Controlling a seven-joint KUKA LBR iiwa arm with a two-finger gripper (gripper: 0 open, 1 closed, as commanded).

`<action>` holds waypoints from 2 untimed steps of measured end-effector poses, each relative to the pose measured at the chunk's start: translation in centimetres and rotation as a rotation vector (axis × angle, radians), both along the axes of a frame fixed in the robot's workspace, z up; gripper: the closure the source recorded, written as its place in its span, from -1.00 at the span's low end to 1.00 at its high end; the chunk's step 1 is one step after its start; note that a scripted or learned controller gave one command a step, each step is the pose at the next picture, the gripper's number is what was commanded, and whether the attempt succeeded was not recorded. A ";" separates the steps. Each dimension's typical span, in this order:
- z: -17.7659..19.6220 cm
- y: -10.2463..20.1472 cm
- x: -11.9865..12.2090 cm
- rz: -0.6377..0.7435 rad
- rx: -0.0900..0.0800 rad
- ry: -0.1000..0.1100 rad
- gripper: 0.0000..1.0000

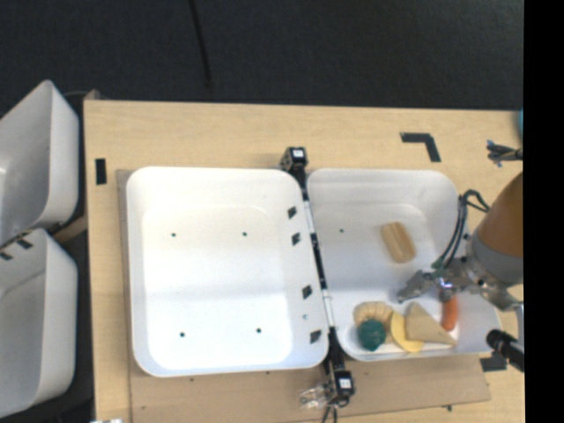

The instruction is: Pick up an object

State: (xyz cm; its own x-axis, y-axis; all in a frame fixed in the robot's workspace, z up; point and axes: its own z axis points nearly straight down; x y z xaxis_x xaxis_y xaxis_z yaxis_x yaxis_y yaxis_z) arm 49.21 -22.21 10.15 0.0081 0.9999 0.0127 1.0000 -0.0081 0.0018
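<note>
The right bin [352,192] holds several small items. A tan bread roll [397,241] lies near its middle. Along the front wall sit a pale pretzel-like piece [372,310], a teal ball [371,334], a yellow banana [402,334], a tan wedge [427,326] and an orange carrot [450,313]. My gripper [438,285] reaches in from the right and hovers low just above the wedge and the carrot, right of the bread roll. Nothing visible hangs from it.
The left bin [211,188] stands beside the right one, with a black-clipped divider [310,254] between them. The arm's orange band [502,223] hangs over the right bin's right wall. White containers [31,166] stand off the bench at far left.
</note>
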 end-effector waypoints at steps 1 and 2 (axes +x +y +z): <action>0.0 0.0 0.3 0.003 0.002 0.005 -1.00; 0.0 0.0 0.0 0.000 0.000 0.001 -1.00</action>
State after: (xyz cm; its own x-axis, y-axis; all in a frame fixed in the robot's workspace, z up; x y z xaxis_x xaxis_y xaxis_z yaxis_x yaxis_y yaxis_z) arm 49.24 -22.19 10.13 0.0079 0.9999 0.0123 1.0000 -0.0079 0.0008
